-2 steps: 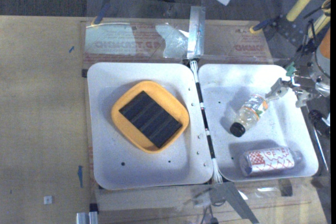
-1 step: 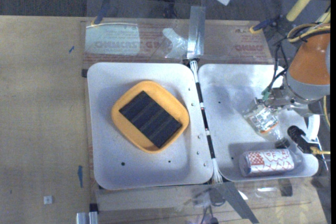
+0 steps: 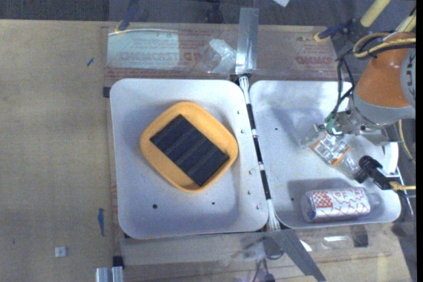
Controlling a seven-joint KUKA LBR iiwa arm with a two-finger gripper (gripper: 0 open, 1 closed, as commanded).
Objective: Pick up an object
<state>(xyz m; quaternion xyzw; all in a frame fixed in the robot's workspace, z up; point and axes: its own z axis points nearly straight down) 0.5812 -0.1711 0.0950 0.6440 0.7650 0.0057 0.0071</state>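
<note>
The arm's tool [image 3: 330,132] hangs low in the right bin [image 3: 291,102], just above a small clear-wrapped packet [image 3: 328,148]; whether it is spread or pressed together cannot be told. Nearest it, a red-and-white patterned cylinder [image 3: 337,203] lies on its side by the bin's near wall, long axis running left to right, slightly tilted. A sound grasp would close across that axis, squarely over its middle; the left bin [image 3: 132,208] holds a yellow tray with a dark panel [image 3: 189,153].

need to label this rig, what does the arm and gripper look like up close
The arm is grey with a broad orange band above the wrist. Yellow and black cables loop beside it. The gripper is small, metallic, with clear parts and orange flecks; a black cylindrical fitting sits nearby.
</note>
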